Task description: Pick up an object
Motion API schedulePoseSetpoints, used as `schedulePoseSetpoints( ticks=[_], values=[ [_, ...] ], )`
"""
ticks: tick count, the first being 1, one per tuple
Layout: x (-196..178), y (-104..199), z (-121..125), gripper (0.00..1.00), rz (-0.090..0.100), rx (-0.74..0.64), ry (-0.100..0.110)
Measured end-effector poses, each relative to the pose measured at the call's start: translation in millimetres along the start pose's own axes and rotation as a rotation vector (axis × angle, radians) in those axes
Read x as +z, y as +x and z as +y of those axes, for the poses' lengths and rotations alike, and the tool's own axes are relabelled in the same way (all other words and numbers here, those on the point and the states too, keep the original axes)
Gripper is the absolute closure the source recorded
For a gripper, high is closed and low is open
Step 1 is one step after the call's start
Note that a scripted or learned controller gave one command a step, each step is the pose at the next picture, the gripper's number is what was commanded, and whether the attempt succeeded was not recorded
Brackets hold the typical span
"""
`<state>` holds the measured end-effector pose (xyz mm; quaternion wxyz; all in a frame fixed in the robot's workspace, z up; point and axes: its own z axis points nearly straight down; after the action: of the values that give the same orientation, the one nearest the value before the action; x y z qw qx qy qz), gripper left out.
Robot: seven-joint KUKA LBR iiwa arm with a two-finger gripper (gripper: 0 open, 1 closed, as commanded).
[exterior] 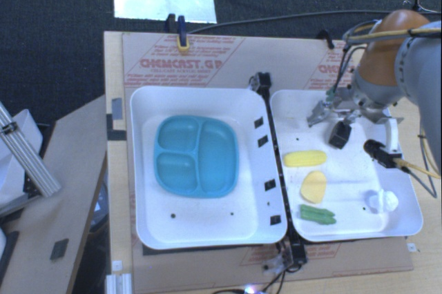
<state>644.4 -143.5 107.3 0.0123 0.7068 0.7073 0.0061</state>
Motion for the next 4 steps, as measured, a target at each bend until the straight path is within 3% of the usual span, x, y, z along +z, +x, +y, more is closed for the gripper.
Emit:
schedulePoseSetpoints(
  ticks=[1, 2, 4],
  values=[
    [-11, 0, 2, 1.00, -0.001, -0.001, -0.005],
    [-57, -5, 0, 1.00, 0.007, 0.002, 0.019],
    [-134, -4, 0, 1.00, 0.008, -0.004, 0.020]
  ],
)
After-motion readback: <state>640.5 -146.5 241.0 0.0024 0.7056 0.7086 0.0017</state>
